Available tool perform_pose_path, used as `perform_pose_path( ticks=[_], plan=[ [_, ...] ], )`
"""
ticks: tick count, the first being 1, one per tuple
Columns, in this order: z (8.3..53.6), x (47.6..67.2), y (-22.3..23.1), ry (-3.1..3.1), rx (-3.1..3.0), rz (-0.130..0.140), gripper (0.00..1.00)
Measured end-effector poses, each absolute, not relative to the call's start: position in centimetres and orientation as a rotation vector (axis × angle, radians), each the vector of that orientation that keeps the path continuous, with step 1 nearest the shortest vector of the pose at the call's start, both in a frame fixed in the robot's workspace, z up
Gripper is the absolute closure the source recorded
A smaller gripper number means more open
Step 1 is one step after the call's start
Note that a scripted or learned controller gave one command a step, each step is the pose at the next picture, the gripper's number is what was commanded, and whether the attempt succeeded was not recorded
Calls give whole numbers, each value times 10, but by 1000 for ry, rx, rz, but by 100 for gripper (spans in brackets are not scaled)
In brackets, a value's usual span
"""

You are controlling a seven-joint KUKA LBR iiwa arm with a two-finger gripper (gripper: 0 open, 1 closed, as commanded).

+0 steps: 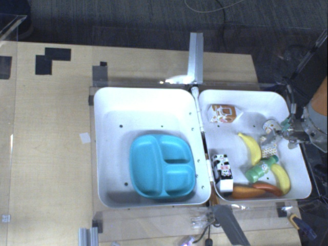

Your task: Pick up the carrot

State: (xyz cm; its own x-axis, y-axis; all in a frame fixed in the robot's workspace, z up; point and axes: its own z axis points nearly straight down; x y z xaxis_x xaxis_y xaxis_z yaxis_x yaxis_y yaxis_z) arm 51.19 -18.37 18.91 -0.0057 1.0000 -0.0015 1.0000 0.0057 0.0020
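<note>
Pale wood bench (46, 152) carries two white bins, and your carrot (254, 189) lies along the near wall of the right bin (294, 196), below and left of the gripper (277, 132). You cannot tell how the gripper's jaws stand. Under the gripper, a green bottle (260, 170) sits between two bananas (251, 146). Left of the carrot, a small carton (222, 172). Further left, a blue plate (163, 164) in the left bin (110, 111).

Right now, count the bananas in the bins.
2, both in the right bin: one banana near its middle, the other banana toward the front right corner, beside the green bottle.
</note>
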Motion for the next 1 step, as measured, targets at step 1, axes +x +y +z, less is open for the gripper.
perform_pose_path(
  ticks=[1],
  plan=[
    [223, 500, -171, 1874, 2516, 5, 0]
  ],
)
